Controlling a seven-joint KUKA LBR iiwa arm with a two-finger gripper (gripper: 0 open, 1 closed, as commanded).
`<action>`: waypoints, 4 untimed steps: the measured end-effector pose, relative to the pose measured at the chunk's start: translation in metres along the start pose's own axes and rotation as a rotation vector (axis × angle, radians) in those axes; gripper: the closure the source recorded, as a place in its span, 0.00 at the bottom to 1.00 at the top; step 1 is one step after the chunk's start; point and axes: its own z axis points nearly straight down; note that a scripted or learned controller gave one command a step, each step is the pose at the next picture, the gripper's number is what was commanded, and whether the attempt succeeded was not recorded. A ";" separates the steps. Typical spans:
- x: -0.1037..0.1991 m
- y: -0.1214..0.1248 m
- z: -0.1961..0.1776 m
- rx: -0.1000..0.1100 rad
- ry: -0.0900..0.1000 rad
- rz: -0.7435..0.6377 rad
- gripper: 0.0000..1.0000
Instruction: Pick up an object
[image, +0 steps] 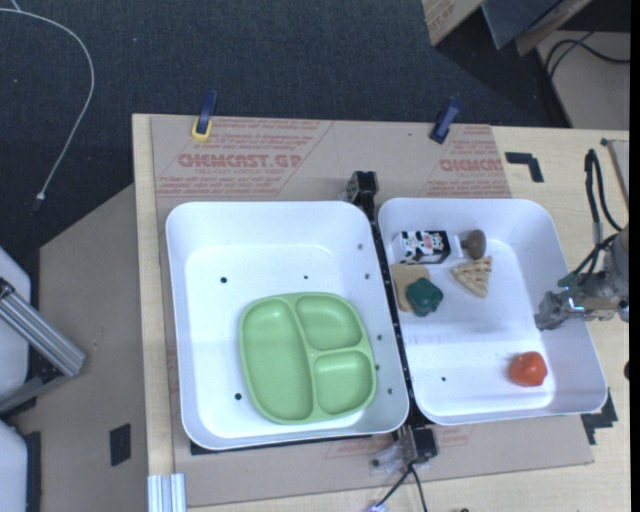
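Where the board shows behind the bins, red print reads "CHEMCAST G.P" (240, 160). Gripper (552, 312) at the right bin's (560, 392) 3 o'clock rim; finger spread unclear, nothing visibly held. Tomato (527, 369) at 5 o'clock, near gripper.

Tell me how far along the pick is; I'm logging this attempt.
Nothing looks picked yet. The gripper sits at the right bin's right edge with nothing visibly in it. The red object, green object, wedge, brown piece and black-and-white item all lie in that bin. Left to do: reach one, close on it, lift.
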 end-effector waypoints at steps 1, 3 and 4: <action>0.009 0.006 -0.056 -0.003 -0.001 -0.002 1.00; 0.107 0.013 -0.057 0.008 0.006 -0.005 1.00; 0.156 0.018 -0.044 0.007 0.004 0.000 1.00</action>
